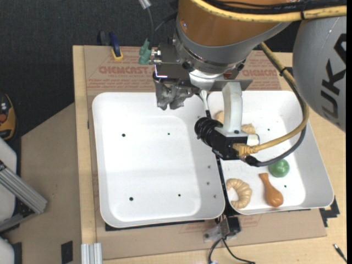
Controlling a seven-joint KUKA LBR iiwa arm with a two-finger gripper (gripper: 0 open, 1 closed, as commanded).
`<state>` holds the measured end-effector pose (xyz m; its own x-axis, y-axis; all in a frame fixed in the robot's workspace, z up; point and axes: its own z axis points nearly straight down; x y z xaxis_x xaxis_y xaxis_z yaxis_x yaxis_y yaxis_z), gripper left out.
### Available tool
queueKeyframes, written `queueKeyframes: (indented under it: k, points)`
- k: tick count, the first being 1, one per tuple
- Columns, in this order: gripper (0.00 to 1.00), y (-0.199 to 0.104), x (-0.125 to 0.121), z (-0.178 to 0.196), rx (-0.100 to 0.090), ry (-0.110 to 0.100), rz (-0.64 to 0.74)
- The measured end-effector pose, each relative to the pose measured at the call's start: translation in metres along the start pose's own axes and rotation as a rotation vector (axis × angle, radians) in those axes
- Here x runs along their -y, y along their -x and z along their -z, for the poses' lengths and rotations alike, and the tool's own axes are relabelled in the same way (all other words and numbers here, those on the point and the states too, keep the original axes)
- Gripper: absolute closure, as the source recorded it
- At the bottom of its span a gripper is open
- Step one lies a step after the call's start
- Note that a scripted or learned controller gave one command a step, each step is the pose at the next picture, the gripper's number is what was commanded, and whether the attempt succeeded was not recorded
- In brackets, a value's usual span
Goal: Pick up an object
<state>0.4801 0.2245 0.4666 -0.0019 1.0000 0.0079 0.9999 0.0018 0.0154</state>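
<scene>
My gripper (172,97) hangs over the far right corner of the left bin (110,147), close to the divider between the bins. I see nothing hanging below it. In the right bin (308,142) lie a tan curled pastry (240,192), an orange drumstick-shaped toy (271,190) and a green ball (280,168), all near the front. A pale tan object (248,128) lies further back, partly hidden behind the wrist. Another tan piece (219,115) peeks out beside it.
The arm's big orange and grey body (236,15) covers the far edge of both bins. A yellow cable (286,133) loops low over the right bin. A blue and yellow clamp (115,44) sits on the cardboard at the far left.
</scene>
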Motion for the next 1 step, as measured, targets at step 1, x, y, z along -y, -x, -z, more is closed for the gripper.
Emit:
queueKeyframes:
  k: [1]
  points:
    - [1.0,0.0021,-0.0642,-0.1164,0.014,-0.025,-0.005]
